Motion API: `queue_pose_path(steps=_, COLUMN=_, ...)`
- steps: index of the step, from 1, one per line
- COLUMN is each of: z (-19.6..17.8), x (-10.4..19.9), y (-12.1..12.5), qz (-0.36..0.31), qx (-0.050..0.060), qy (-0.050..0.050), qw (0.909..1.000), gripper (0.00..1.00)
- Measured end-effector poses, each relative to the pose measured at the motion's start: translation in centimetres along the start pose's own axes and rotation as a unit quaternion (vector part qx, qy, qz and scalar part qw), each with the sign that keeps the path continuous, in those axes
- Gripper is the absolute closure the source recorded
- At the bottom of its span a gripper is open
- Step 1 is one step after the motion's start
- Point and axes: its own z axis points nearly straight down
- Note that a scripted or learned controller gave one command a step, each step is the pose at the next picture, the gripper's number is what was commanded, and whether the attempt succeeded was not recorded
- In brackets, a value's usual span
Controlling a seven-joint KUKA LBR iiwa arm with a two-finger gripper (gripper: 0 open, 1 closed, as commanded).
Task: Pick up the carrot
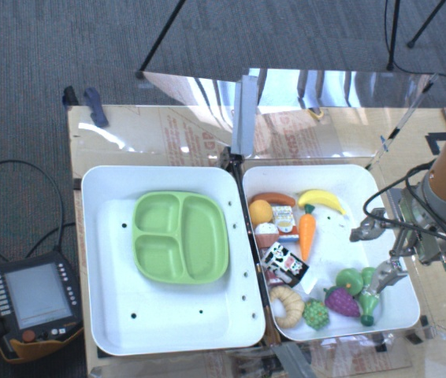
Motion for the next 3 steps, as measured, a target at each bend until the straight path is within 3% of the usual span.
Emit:
queue_pose_path(steps=1, z=13.7, x=-4.2, y=1.8, qz=-0.091, qx=0.000, qy=-0.002, qw=0.9959, gripper=0.00)
queue_pose_path(steps=2, z=17.0, x=-11.0, y=2.4, qz=-0.189, qx=0.000, qy=0.000, qw=0.9820, gripper=0.00)
queue_pose_path(steps=3, z=16.9, x=-8.1, y=1.8, qz=-0.251, qx=-0.001, qy=-0.002, qw=0.9681, gripper=0.00)
